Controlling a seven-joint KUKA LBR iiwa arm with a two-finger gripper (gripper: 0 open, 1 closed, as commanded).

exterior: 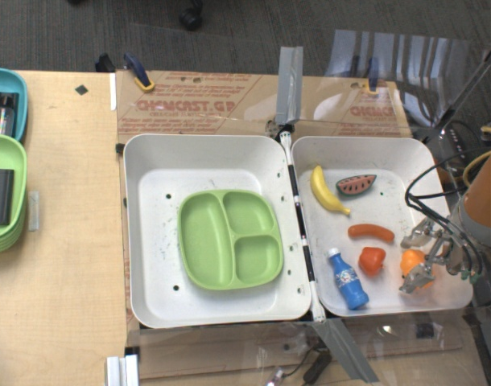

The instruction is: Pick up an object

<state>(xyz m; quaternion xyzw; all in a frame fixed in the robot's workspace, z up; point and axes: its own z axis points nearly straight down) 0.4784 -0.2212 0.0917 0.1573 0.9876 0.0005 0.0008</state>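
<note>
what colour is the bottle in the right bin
Blue, with a white cap and label; the bottle shows in the camera view.

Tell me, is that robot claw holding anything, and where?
The gripper has its fingers on either side of a small orange thing, seemingly around its middle; a firm hold cannot be told.

Robotics lab test cell. Evidence: pale wooden bench [60,240] carrying two shallow white bins [141,215] side by side, clipped over flattened cardboard sheet [197,103]; toy plastic foods as test objects, e.g. banana [326,191] and watermelon slice [356,185], in right bin; green divided tray [229,240] in left bin; loose black cables [439,191] at right; grey office carpet [253,14] with castors of rolling chair [189,18] beyond bench; spare trays stacked [6,183] at left edge.
</note>
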